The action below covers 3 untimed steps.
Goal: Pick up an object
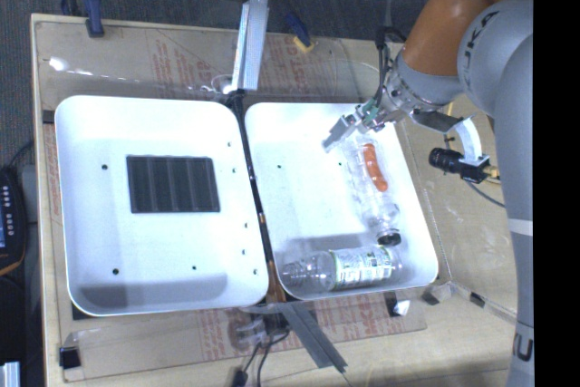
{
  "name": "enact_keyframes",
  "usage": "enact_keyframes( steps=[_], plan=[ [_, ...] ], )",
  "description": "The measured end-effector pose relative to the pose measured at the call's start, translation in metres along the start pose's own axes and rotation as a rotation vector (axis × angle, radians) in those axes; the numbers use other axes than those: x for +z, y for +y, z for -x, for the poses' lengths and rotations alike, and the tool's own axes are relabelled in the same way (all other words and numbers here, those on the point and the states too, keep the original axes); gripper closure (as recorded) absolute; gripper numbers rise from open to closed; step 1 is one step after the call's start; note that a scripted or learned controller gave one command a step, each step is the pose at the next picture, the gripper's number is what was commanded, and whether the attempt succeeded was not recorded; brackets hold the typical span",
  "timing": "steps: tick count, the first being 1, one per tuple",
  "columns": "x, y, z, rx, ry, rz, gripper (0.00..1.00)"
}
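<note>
Blue clamp (92,12): far left corner of the bench (145,45), fixed at its edge.

Left bin (82,267): shallow, white, rounded corners. Holds one dark ribbed rectangular pad (172,184), lying flat near the bin's middle, a little toward the far side.

Grey metal bar (250,43): stands at the far edge of the bench, above the seam where the two bins meet.

Second blue clamp (299,33): just right of the bar, on the far edge.

Right bin (290,186): same make as the left, touching it along a dark seam. Holds two items.

Item one, clear plastic bottle with a printed label (343,268): lies on its side along the near wall of the right bin, neck pointing left.

Item two, clear bottle with an orange piece inside (372,184): lies lengthwise near the bin's right wall, dark cap at the near end, far end reaching up beneath the gripper.

Gripper (352,128): over the far right part of the right bin, at the far end of the orange-filled bottle. Whether the fingers are open or closed cannot be told; no object is seen between them.

Arm (453,32): grey with orange band, entering from the right over the bin's far right corner.
</note>
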<state>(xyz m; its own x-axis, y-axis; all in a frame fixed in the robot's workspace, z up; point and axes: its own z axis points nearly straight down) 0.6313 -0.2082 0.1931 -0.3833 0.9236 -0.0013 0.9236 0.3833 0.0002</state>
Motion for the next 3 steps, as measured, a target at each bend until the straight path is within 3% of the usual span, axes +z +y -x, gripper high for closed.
enact_keyframes(
  steps=[3],
  plan=[
    [-0.0155, -0.0125, -0.0056, -0.110, 0.004, -0.004, 0.00]
  ],
)
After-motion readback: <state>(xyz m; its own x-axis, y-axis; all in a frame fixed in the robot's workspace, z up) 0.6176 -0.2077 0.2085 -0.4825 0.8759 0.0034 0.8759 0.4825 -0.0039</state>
